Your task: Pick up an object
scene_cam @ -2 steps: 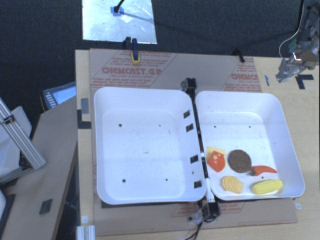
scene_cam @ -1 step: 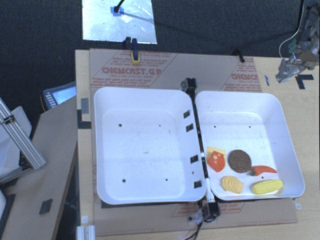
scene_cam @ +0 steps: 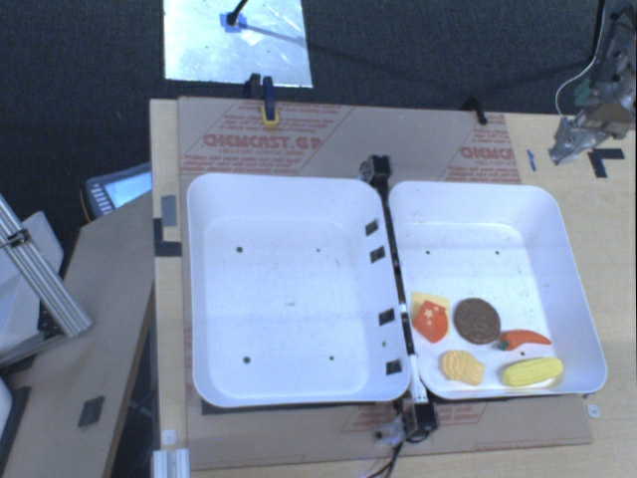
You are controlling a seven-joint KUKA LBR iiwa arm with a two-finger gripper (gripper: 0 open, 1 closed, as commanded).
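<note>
Bench (scene_cam: 169, 297), wood-toned, bearing two shallow white bins set side by side on a printed board (scene_cam: 299, 132). Landmark: the black hinge strip (scene_cam: 390, 277) running between the bins. Left bin (scene_cam: 214, 202): to the left of the strip. Right bin (scene_cam: 557, 227): to the right of the strip, contents gathered in its near half. Item one, a yellow wedge with a red patch (scene_cam: 429, 317), nearest the strip. Item two, a dark brown disc (scene_cam: 477, 320), just beside the wedge on the side away from the strip. Item three, a red pepper (scene_cam: 524, 340), past the disc, farther from the strip. Item four, a ridged orange-yellow piece (scene_cam: 462, 367), below the wedge and disc, toward the near rim. Item five, a yellow corn cob (scene_cam: 531, 371), below the pepper, farthest from the strip along the near rim. Gripper (scene_cam: 570, 149): at the upper right, well apart from the strip, outside the right bin and beyond its far corner, hanging over the bench surface with cables above it. All five items lie well apart from the gripper, toward the near side of the bin; nothing sits between its fingers. Whether the fingers stand apart or together cannot be told at this size. A reflective sheet (scene_cam: 237, 26) lies on the dark floor beyond the bench.
</note>
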